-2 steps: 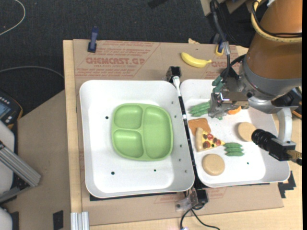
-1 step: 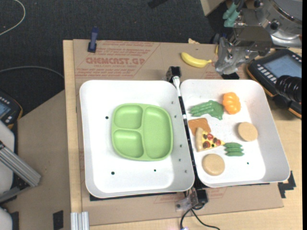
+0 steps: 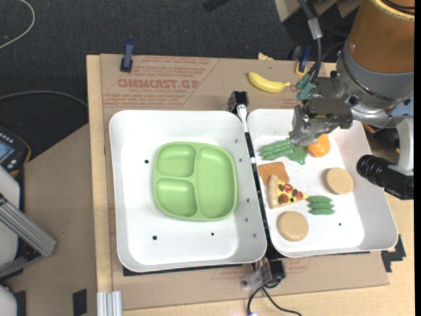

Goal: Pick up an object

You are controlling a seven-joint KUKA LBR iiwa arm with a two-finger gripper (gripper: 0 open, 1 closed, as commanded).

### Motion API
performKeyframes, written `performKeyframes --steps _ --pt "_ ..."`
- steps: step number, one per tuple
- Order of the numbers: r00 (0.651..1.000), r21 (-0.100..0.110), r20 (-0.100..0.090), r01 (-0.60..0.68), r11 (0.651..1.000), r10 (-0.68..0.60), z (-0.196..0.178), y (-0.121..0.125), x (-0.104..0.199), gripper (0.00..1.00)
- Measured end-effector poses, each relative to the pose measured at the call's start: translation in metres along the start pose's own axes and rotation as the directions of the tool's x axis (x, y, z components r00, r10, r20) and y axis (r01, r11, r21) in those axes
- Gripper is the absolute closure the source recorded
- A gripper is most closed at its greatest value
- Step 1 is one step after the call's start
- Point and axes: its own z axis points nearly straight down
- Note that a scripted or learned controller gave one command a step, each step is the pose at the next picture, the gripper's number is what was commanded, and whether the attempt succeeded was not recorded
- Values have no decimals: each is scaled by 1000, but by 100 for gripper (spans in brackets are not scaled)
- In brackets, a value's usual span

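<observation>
The hand (image 3: 304, 135) hangs over the right bin (image 3: 375, 239), touching the green leafy toy (image 3: 284, 151) beside the orange piece (image 3: 319, 147); its grip cannot be told.

Sitting in the left bin (image 3: 125, 176), a green divided plate (image 3: 195, 180) with three sections. Up top on the brown board (image 3: 158, 81), a banana (image 3: 266, 82) just outside the right bin (image 3: 368, 236), plus a blue clip (image 3: 126, 56) at the far-left corner.
</observation>
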Motion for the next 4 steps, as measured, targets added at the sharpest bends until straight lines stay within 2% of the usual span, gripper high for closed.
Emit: performKeyframes --steps 1,2,3,4 --pt "1000 -16 -2 6 1000 -6 -17 1 2 100" --pt "1000 4 -1 13 1000 -13 143 0 86 100" --pt "1000 -18 -2 -1 1000 1 86 3 27 100" --pt "1000 -20 -6 11 1000 -11 21 5 75 100"
